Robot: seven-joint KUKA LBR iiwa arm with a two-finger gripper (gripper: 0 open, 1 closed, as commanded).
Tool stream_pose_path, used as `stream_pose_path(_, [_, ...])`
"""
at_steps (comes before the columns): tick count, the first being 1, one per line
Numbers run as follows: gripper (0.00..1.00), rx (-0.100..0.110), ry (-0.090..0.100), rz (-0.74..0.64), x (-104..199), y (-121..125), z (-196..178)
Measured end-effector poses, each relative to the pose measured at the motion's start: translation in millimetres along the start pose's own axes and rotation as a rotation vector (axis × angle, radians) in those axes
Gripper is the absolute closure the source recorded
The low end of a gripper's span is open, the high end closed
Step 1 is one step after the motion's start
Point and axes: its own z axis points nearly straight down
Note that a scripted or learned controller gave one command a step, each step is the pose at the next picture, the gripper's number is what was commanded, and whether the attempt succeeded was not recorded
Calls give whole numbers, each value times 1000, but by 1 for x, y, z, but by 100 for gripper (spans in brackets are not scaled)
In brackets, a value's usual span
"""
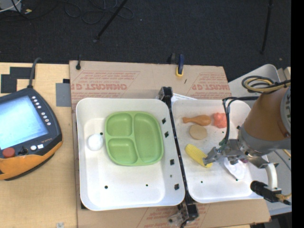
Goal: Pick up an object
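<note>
Camera view: jaws sit low in right bin, at the near-right end of the yellow corn toy. Cannot tell whether they grip it. Step: grasp attempt. Next: confirm closure on corn, then lift straight up.

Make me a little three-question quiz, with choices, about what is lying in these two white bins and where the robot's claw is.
1. Where does the green plate lie?
A. in the left bin
B. in the right bin
C. on the cardboard

2. How many sections does the green plate have?
A. two
B. three
C. five

3. The gripper is
A. above the green plate
B. over the tablet
C. low in the right bin, by the corn cob

Answers:
1 A, it lies in the left bin beside a white ball.
2 B, two small sections and one long one.
3 C, its tip is at the corn cob in the right bin.
</note>
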Motion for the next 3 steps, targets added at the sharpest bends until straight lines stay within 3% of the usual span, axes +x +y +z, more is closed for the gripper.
stream_pose_path(1, [0,-4,-3,-1,2,1,46])
stream_pose_path(2, [100,-5,-2,7,-1,1,33])
stream_pose_path(3, [100,-5,-2,9,-9,-7,-21])
